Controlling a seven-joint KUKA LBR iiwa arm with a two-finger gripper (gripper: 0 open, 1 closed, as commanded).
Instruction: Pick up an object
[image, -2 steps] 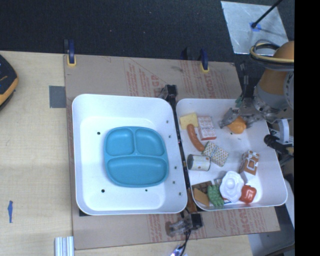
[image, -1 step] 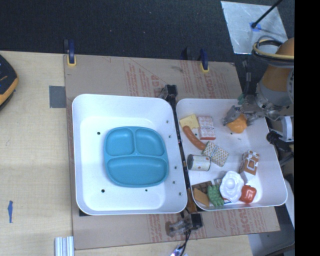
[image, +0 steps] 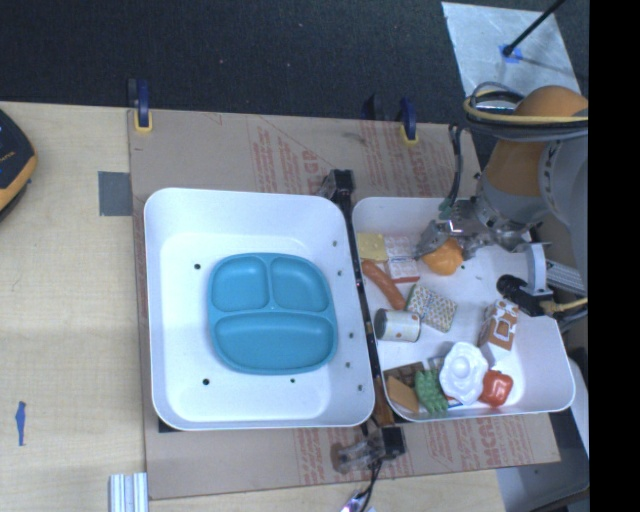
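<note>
The left bin (image: 250, 400) is the biggest thing on the bench, and a blue divided plate (image: 272, 310) sits in the middle of its floor. Touching that bin's right wall is the right bin (image: 545, 385), crowded with small toy foods. The grey arm (image: 530, 140) reaches in over the right bin's far corner, well away from the left bin. Its gripper (image: 447, 243) hangs low there, fingers closed on an orange fruit (image: 444, 259) that peeks out from beneath them, just above the bin floor. Closer to the left bin lie a yellow cheese slice (image: 373, 247), a sausage (image: 384, 284) and a white cup (image: 398, 325) on its side near the shared wall. A checkered cracker (image: 432, 307) lies just beyond the cup. Toward the near end sit a fried egg (image: 463, 372), a green leafy piece (image: 431, 392) and a red pepper (image: 496, 387), farthest from the left bin.
</note>
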